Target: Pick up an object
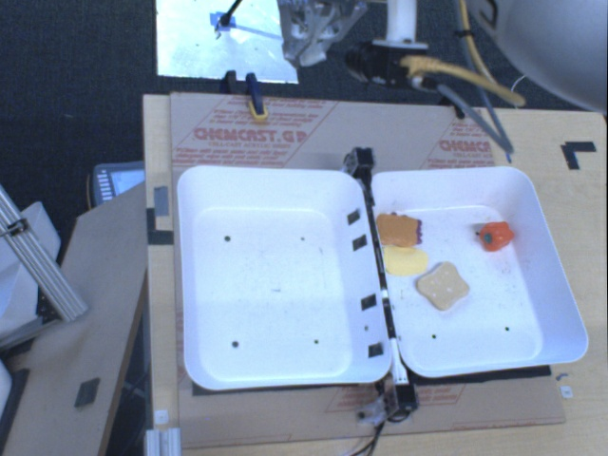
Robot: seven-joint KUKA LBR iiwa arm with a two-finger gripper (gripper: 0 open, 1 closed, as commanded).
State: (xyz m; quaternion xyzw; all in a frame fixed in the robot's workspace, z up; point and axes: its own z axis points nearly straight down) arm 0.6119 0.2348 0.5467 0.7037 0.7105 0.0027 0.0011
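The gripper (309,50) hangs high at twelve o'clock, beyond the bins — whether it is spread or pinched I cannot tell; the toast (443,286) lies toward five o'clock from it, in the right bin (546,283), beside the cheese slice (406,261); a long descent, I judge.

We see four things in the right bin (532,198): the toast (443,286) nearest us, a slice (407,261) just left behind it, a sandwich (399,229) behind that, and a pepper (494,237) to the toast's right, behind.
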